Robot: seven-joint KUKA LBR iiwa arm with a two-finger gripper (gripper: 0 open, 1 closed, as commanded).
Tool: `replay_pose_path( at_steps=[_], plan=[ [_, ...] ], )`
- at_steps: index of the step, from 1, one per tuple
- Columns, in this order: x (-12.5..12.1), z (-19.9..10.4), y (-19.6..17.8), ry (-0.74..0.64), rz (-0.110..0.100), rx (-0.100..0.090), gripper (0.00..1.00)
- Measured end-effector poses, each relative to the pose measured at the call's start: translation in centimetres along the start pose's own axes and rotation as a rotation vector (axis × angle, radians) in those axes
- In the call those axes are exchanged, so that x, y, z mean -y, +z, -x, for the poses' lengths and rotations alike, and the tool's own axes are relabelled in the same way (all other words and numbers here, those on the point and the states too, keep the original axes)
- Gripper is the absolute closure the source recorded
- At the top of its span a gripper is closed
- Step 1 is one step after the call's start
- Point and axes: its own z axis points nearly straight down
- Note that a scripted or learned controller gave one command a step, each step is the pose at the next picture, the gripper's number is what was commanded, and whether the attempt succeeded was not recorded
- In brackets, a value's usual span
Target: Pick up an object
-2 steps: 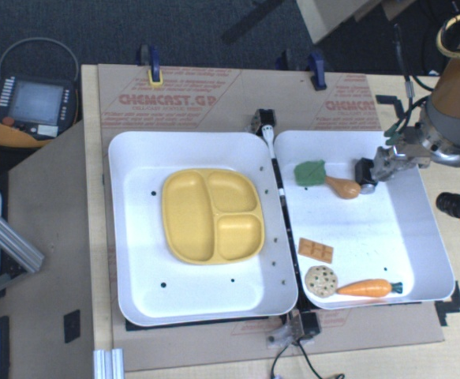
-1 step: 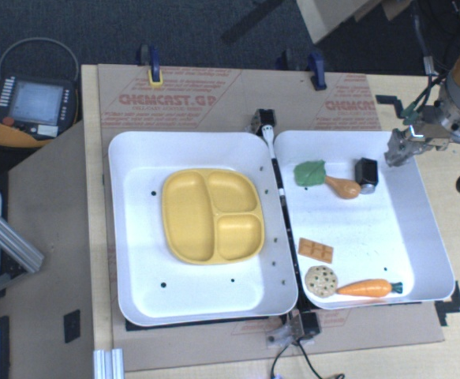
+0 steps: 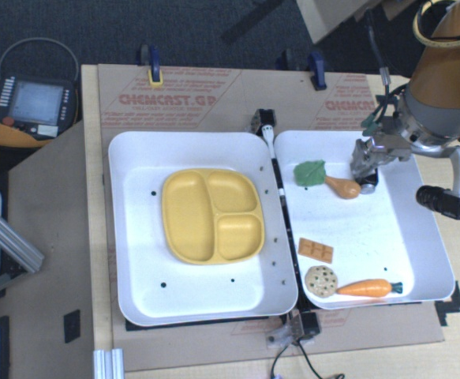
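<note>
Gripper (image 3: pixel 365 172) hangs at the right bin's (image 3: pixel 419 235) twelve o'clock, its grip state unclear, touching the drumstick's (image 3: pixel 343 187) three o'clock end; better centre over the meat before lifting.

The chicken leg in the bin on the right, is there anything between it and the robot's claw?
Nothing visible blocks it. The gripper hangs right over the chicken leg's right end. The green leaf lies to the leg's left, away from the gripper.
</note>
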Motion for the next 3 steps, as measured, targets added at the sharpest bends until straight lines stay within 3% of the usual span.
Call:
replay_pose_path(
  at_steps=[3],
  plan=[
    [0.1,-17.1,2.4,0.0,0.004,0.001,1.0]
  ],
)
